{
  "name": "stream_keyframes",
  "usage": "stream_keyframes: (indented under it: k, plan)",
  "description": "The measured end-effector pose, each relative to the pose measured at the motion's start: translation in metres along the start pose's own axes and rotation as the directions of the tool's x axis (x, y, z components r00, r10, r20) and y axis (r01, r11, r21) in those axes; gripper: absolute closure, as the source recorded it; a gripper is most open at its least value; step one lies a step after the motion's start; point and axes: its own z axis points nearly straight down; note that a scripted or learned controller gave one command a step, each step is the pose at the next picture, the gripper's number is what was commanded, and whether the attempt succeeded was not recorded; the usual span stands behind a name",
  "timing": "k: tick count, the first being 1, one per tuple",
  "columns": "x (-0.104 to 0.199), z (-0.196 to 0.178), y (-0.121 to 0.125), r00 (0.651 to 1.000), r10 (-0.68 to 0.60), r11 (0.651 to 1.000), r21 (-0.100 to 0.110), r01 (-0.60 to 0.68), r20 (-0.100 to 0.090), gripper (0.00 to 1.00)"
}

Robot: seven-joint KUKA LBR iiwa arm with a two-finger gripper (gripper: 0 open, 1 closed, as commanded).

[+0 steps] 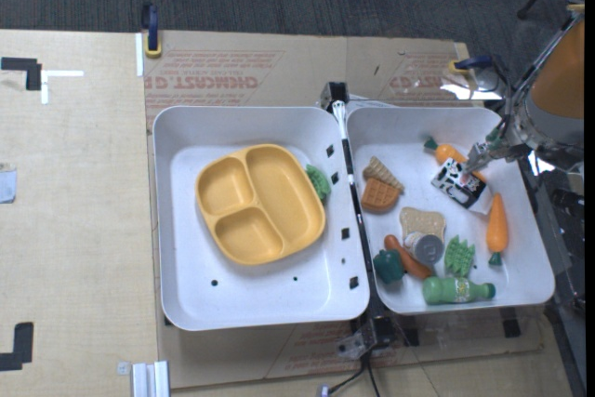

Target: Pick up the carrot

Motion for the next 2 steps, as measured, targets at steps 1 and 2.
stream_keyframes:
  k: [1, 2]
  plan:
    - [0.026, 0.013, 0.059, 0.996, 0.081, 0.997, 0.009, -0.082, 0.019, 1.00]
    - [0.035, 0.031, 0.050, 0.997, 0.081, 0.996, 0.043, -0.080, -0.004, 0.00]
